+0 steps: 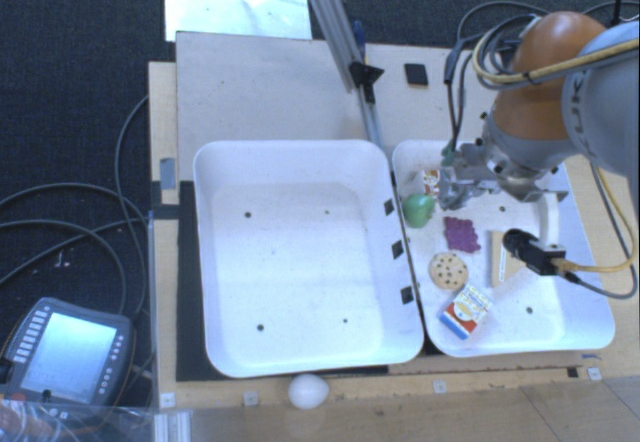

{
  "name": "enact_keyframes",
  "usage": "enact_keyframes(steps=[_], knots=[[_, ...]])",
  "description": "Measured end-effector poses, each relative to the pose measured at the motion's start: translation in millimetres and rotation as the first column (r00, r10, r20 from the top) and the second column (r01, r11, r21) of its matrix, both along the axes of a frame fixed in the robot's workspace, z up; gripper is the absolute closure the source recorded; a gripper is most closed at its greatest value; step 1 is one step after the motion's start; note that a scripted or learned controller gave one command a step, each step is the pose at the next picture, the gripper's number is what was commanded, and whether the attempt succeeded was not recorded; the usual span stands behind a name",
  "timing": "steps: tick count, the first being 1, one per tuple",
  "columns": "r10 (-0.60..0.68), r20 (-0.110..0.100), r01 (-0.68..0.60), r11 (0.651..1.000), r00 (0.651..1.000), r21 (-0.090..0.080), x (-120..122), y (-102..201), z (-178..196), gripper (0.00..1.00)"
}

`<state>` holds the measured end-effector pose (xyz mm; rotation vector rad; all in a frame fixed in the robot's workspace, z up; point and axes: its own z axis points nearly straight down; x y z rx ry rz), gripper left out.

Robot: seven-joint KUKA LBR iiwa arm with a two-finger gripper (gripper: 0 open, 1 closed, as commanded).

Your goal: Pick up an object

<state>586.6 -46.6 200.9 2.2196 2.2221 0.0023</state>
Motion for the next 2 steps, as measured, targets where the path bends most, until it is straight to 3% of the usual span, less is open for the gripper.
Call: enact_keyframes(steps=[1, 2], knots=[[0.006, -0.002, -0.006, 1.0, 1.0, 0.002, -20, 90, -11, 1.0], [0.004, 0.005, -0.004, 1.0, 1.0, 0.003, -52, 138, 65, 1.0]])
